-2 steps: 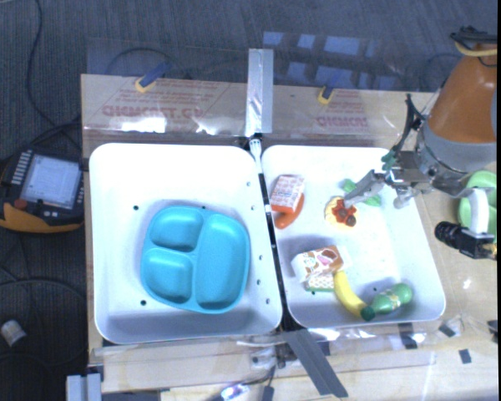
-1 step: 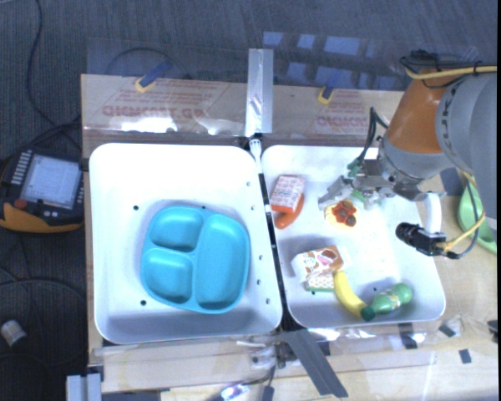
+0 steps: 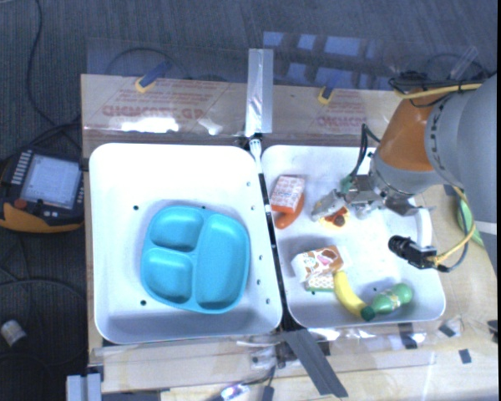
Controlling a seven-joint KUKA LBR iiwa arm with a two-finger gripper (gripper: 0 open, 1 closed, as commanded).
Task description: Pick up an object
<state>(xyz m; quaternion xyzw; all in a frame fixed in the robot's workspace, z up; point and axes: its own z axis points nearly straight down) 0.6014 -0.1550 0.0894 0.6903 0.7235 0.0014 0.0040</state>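
Note:
My gripper [image 3: 336, 207] hangs low over the upper middle of the right bin [image 3: 426, 307], reaching in from the right under the orange wrist band. A small red-brown object [image 3: 341, 219] lies right at its tip; whether it is held cannot be made out. An orange and white packet [image 3: 286, 197] lies to the left of the gripper, near the bin's divider. Lower in that bin sit a white and orange carton [image 3: 318, 266], a yellow banana [image 3: 345, 292] and a green object [image 3: 389, 300].
The left bin [image 3: 117, 182] holds a blue compartment tray [image 3: 196, 257]. A black cable connector [image 3: 405, 248] and a yellow cable hang from the arm over the right bin's right side. A handheld pendant [image 3: 42, 190] lies on the floor at left.

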